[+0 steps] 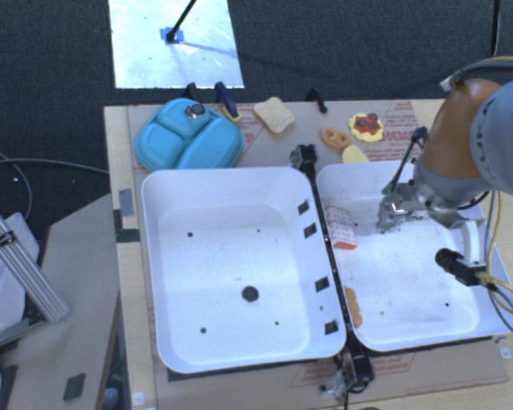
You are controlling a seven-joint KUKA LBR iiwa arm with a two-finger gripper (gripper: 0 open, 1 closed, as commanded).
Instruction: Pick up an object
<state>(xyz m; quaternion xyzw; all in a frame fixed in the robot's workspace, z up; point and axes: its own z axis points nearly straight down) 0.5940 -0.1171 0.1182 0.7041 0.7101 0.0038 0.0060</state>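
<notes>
We're hovering our hand (394,215) over the right bin (419,320), grip state impossible to tell, while the red-and-white packet (339,227) is lying just left, long axis running up-down along the divider.

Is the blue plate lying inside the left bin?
No, the blue plate lies on the bench behind the left bin.

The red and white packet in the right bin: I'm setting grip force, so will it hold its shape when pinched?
Probably not. The packet lies flat and thin against the bin wall, so it likely crumples and weighs little. Its printed surface looks smooth, so it may slip.
</notes>
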